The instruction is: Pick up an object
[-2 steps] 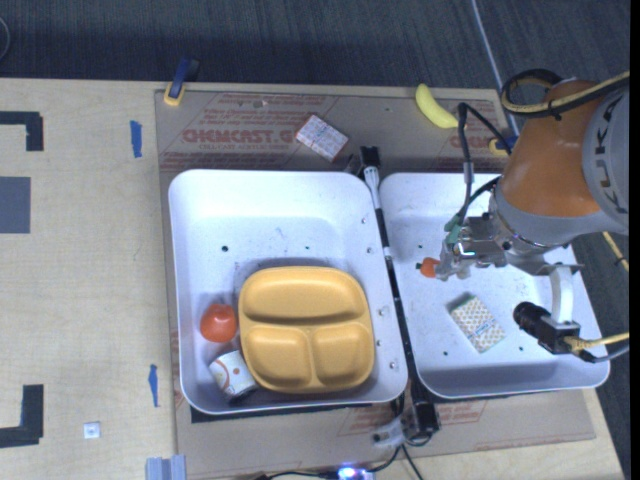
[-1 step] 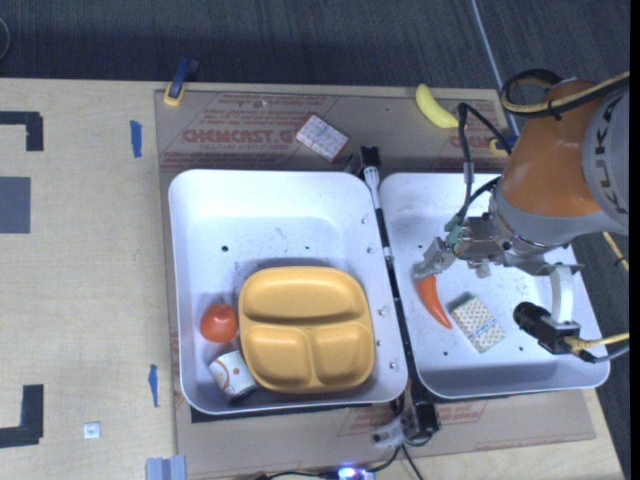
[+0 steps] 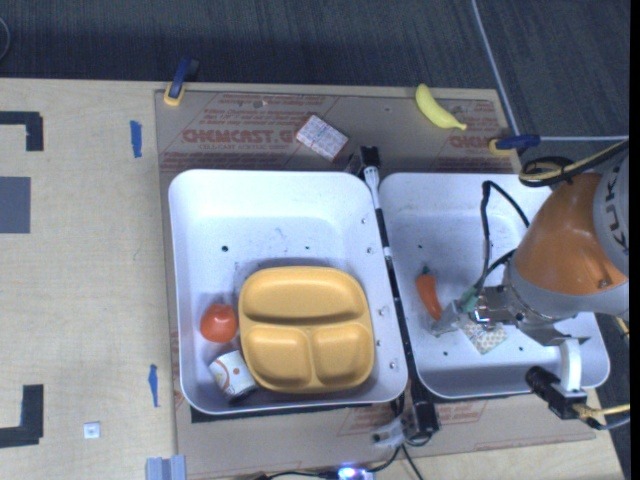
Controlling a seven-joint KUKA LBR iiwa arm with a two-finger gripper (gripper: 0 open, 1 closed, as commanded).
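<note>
While the left bin [image 3: 190,268] is crowded by a large yellow divided tray [image 3: 305,326] lying upside down or dome-up across its lower half, with an orange-red ball [image 3: 218,322] touching its left edge and a small white and orange cup [image 3: 231,373] on its side just below that ball, the right bin [image 3: 560,218] holds far less. An orange carrot-shaped piece [image 3: 428,295] lies near that bin's left wall, running roughly top to bottom, and a small pale patterned square [image 3: 487,339] lies flat on the bin floor a little to its right. The gripper [image 3: 470,313] sits low over the floor between these two, its metal tip just beside the carrot's lower end and touching or overlapping the upper left corner of the square; whether the fingers are spread or pressed together cannot be told, and nothing is seen held. Behind it the arm's orange band [image 3: 565,248] and grey body cover the bin's right side, with black cables looping above. Both bins rest on brown cardboard [image 3: 250,128] on a pale wooden bench; a yellow banana [image 3: 438,108] and a small patterned card [image 3: 320,136] lie on the cardboard beyond the bins, and dark carpet lies past the bench.
</note>
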